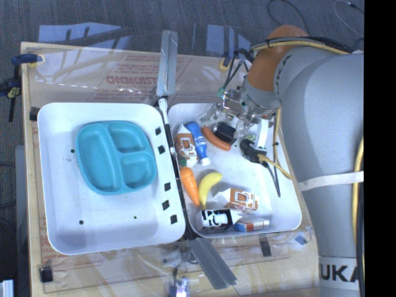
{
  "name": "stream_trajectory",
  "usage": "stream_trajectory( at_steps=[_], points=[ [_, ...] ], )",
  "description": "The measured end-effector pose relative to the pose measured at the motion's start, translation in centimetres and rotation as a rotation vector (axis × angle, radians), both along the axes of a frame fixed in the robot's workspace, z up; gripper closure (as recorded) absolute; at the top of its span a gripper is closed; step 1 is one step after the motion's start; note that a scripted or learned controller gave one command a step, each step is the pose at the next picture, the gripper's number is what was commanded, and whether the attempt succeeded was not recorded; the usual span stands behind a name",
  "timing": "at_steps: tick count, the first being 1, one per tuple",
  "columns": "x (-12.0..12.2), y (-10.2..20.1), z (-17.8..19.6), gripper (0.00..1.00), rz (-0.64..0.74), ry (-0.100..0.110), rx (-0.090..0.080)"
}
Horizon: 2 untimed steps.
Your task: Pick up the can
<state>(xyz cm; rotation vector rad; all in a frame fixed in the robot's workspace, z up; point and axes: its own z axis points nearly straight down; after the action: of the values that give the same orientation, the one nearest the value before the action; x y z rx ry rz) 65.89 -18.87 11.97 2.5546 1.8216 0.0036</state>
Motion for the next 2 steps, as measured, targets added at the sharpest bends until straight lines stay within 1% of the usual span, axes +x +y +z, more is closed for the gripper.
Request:
stream_trajectory(
  at_steps=[1, 2],
  points=[
    [-0.2, -0.8, 6.0, 0.0, -0.023, 0.005, 0.003],
    [-1.3, -1.2, 7.1, 0.0, -0.051, 0.01, 0.004]
  ],
)
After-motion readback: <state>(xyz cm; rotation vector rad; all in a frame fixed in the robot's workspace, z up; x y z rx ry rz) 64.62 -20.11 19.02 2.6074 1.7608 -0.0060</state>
